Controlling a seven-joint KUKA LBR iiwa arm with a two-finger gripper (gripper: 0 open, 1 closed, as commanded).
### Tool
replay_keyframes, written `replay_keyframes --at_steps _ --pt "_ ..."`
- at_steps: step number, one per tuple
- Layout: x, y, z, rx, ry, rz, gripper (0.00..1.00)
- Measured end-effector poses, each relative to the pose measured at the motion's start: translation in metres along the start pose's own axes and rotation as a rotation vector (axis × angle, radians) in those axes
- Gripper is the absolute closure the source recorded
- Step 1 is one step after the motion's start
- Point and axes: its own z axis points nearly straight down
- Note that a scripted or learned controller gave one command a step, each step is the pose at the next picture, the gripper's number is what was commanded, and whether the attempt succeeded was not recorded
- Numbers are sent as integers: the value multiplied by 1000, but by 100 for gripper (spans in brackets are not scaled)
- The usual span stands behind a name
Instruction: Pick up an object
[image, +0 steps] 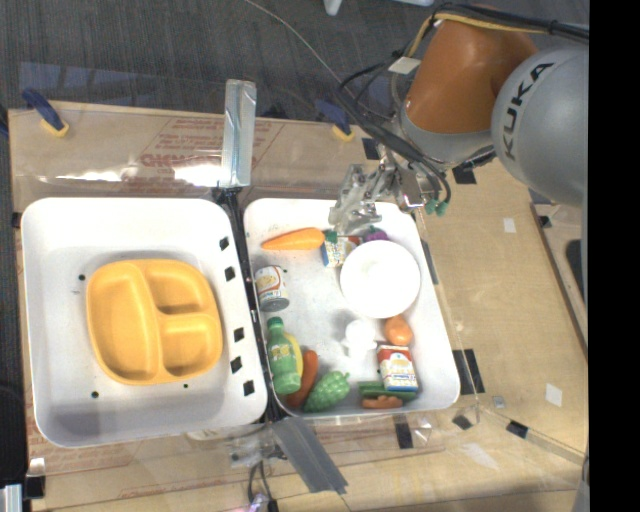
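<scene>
Down at the near end of the right bin (432, 330), the little carton (398, 369) and green bottle (283, 357) look light, stiff and easy to pinch across their sides. Farther back, the smooth carrot (294, 239) seems slippery, and the gripper (352, 212) hovers beside it, can't tell if it's released or clenched.

Pincer (352, 212) hangs above right bin (440, 330) by carrot (294, 239).

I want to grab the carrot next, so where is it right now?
The carrot lies in the right bin, near its back left corner, just left of the gripper and above the small can.
</scene>
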Motion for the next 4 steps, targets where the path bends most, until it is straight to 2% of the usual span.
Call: replay_keyframes --at_steps 1,2,3,4 --pt "-6 2 149 1 -2 -52 100" --pt "49 -76 146 3 -3 -449 100" --pt "47 -74 146 2 -6 -451 0" --pt "123 -67 131 2 -3 -473 0"
